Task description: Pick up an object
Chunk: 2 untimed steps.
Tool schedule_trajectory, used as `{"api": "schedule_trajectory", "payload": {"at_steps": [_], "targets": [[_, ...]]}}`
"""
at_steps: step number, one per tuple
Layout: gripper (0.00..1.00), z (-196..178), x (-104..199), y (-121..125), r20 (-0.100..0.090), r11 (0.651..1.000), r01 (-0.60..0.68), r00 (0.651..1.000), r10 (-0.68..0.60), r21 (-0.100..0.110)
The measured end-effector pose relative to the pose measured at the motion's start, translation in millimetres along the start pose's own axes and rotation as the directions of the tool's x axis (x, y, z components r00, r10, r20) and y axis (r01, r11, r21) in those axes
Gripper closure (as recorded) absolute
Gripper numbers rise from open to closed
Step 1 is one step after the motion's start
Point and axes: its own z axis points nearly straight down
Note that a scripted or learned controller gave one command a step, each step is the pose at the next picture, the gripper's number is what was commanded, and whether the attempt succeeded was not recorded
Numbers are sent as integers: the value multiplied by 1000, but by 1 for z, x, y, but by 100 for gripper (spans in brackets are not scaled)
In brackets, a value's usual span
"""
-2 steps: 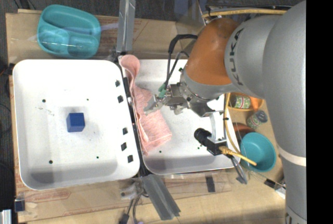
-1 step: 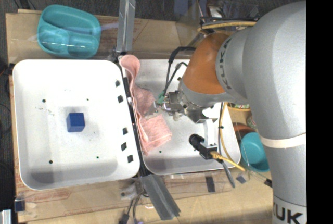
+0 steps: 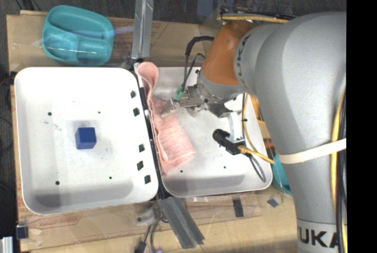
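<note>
End effector (image 3: 181,99), grip state indiscernible, over pink cloth (image 3: 168,131) at right bin (image 3: 206,184) left edge; blue cube (image 3: 86,137) in left bin (image 3: 35,93).

Shot from one fixed camera above the bench (image 3: 88,223), tilted down at a slant. Close enough to fit both the left bin (image 3: 35,128) and right bin (image 3: 203,184). Arm (image 3: 300,87) came in from the right, bulking large nearest the lens.
</note>
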Motion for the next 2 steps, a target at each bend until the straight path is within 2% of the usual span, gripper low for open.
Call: {"api": "schedule_trajectory", "payload": {"at_steps": [1,2], "targets": [[0,-1,11,19,0,1000,8,1000,-8,-2],[0,0,-23,-32,0,999,41,999,-41,0]]}}
